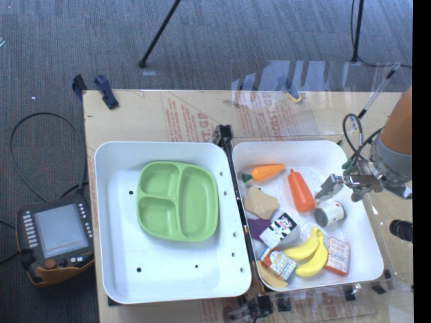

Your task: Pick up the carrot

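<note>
Hand hovers open beside orange bottle, apart from carrot.

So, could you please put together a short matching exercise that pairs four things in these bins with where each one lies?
Things:
1. carrot
2. green plate
3. bananas
4. orange bottle

Places:
A. in the left bin, a little toward its far side
B. at the far left of the right bin, beside the divider
C. at the near side of the right bin, next to a red packet
D. mid right bin, just left of the gripper

Pairs: 1-B, 2-A, 3-C, 4-D
</note>
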### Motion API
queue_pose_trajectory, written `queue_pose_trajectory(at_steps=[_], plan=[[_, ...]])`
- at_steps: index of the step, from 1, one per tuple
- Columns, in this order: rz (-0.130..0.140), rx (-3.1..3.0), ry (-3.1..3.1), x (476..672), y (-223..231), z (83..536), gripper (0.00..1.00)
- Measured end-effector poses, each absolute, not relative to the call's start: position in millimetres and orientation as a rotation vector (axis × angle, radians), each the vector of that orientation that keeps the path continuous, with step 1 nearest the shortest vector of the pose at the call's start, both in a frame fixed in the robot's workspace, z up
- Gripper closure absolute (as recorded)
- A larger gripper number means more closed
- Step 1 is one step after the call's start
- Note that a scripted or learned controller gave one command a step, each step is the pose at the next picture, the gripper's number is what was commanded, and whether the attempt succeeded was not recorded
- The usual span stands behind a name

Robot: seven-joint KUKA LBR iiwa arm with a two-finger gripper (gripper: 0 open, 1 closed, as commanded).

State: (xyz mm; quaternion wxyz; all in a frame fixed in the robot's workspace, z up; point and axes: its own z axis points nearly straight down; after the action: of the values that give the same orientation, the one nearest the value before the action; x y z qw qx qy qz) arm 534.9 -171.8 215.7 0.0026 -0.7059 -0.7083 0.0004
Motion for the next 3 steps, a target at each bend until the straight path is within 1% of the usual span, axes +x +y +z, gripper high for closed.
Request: queue_pose_trajectory(at_steps=[1,2,3], plan=[[0.012,-2.242,-2.176,612.4,-144.3,86.4,0.00],[0.017,-2.537,-1.846,642.2,-110.7,87.0,0.00],[0.037,-2.654,-1.686,639.5,-98.2,87.8,0.00]])
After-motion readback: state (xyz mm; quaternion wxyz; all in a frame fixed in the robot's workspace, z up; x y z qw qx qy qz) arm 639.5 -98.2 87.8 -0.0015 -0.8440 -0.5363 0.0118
